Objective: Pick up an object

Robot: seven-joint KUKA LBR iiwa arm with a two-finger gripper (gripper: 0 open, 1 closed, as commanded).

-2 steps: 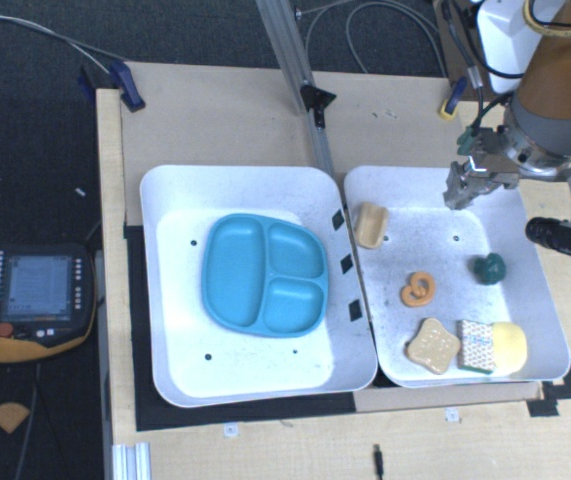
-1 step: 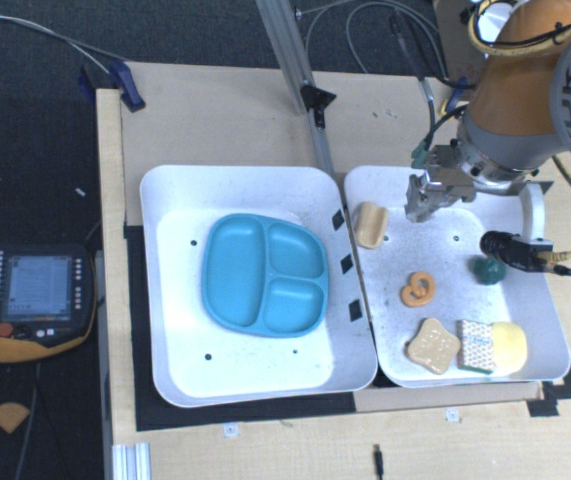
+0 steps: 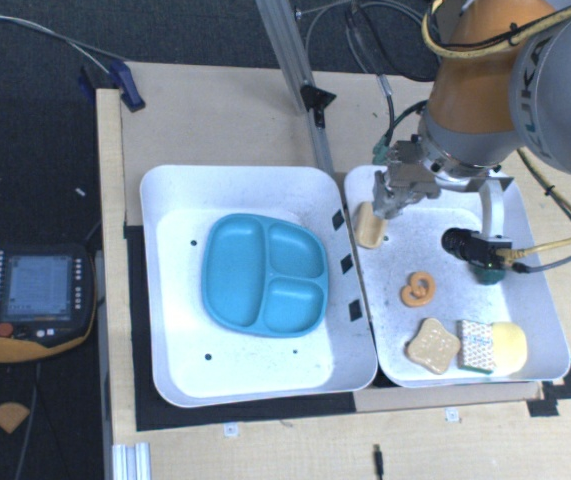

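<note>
We see the gripper [image 3: 385, 200] lowered at the right bin's [image 3: 548, 313] left wall, seemingly reaching for a tan block [image 3: 369, 227] beneath it, fingers' state unclear.

Bin wall [image 3: 357, 258] just left of gripper [image 3: 393, 200]; tan block [image 3: 369, 226] below; 3 items toward the near edge, open floor between.

left bin [image 3: 170, 268]: white, a few dark specks
divided plate [image 3: 263, 274]: light blue
right bin [image 3: 540, 313]: white
pretzel [image 3: 418, 289]: orange-brown
cracker [image 3: 434, 345]: tan, dotted
sponge [image 3: 493, 347]: pale yellow, with a patterned green-and-white face at 9 o'clock
block [image 3: 369, 226]: beige
arm [image 3: 495, 58]: grey, orange band
</note>
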